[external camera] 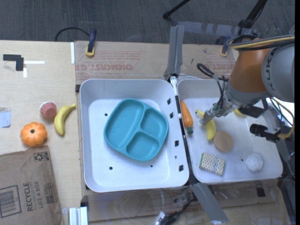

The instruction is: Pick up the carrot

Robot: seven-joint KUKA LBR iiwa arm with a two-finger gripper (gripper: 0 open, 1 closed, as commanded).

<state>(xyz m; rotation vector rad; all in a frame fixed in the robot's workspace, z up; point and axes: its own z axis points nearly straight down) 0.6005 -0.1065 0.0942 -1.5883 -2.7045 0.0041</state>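
The carrot [187, 116], orange with a green stem end, lies along the left wall of the right bin [234, 178], pointing front to back. My gripper [209, 116] hangs low in that bin, a short way to the right of the carrot and just above the top end of a yellow banana [211, 130]. Nothing shows between the gripper and the carrot, and the two stay apart.
In the right bin also lie a tan round item [223, 141], a crumbly square cracker [212, 163] and a clear lid [254, 162]. The left bin [93, 172] holds a blue divided plate [136, 130]. On the bench at left sit a banana [62, 118], a small pumpkin [33, 134] and a pink cupcake [48, 110].
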